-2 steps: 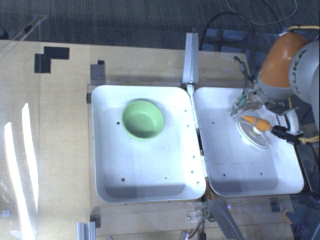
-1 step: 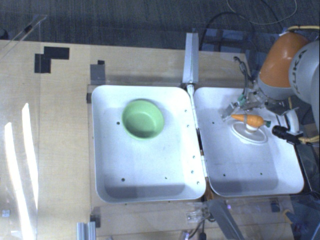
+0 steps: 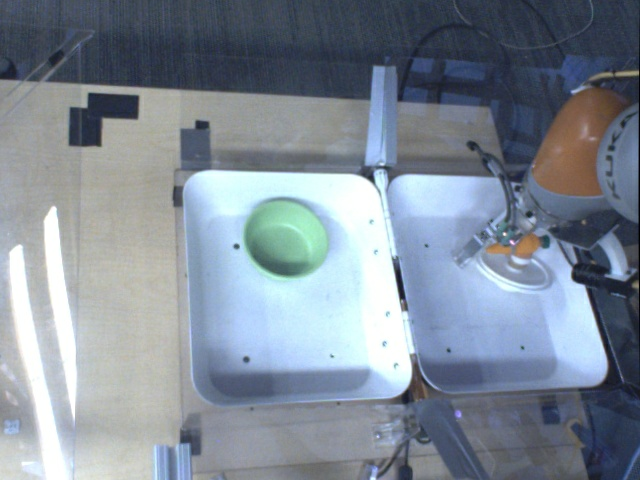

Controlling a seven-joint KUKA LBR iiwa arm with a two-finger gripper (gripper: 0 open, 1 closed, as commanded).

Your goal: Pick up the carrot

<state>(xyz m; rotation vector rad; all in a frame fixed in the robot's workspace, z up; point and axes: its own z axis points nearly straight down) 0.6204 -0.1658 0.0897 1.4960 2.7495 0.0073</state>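
The carrot (image 3: 524, 247) is a small orange piece with a bit of green at one end. It lies on a white plate (image 3: 520, 276) in the right bin (image 3: 450, 338), toward the bin's far right. My gripper (image 3: 488, 240) hangs low over the plate's left edge, right beside the carrot and partly overlapping it in this view. Whether it touches the carrot I cannot tell. The grey arm with its orange band (image 3: 572, 153) comes in from the right above the bin.
A green bowl (image 3: 287, 237) sits in the left bin (image 3: 230, 358), toward its back. A metal divider post (image 3: 381, 118) stands behind the seam between the bins. Black cables (image 3: 600, 268) run along the right bin's right edge.
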